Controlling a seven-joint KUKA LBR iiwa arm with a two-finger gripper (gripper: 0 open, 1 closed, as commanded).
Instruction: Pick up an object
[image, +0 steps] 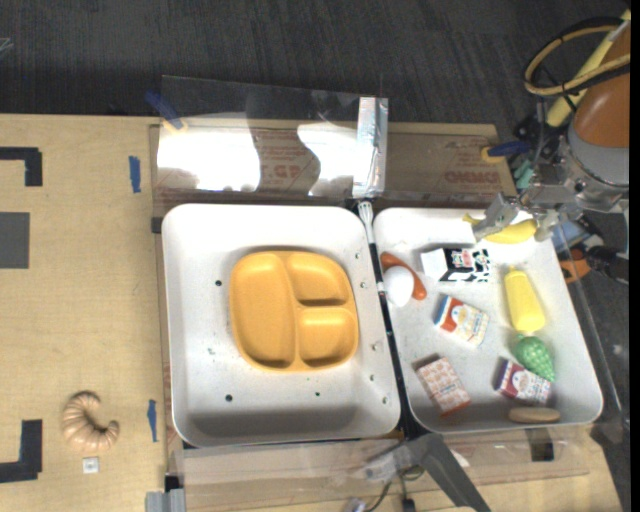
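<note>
On the bench at far left I am seeing a toy croissant (90, 421) lying outside the bins. The left bin (190, 300) is holding a yellow divided plate (294, 308). The right bin (580, 330) is holding small packets, a yellow corn cob (524, 299) and a banana (513, 233). The gripper (520, 212) is hovering just above the banana; I cannot tell how its jaws are standing.
</note>
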